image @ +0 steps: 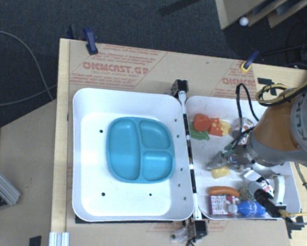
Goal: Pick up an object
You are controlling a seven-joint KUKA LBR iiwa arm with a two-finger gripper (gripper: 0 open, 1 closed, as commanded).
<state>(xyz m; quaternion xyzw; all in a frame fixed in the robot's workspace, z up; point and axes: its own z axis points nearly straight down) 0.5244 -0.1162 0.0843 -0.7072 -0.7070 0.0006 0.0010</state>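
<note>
illumination is bright, even and overhead. the left white bin (85, 156) shows mild glare; shadows are soft and short. focus is slightly soft overall, with compression noise on the dark floor (35, 5).

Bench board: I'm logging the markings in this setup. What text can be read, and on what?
"CHEMCAST GP": red print on the board behind the left bin.
Same red print behind the right bin, cut off and blurred.
Small packet in the right bin: print too small to read.
</note>
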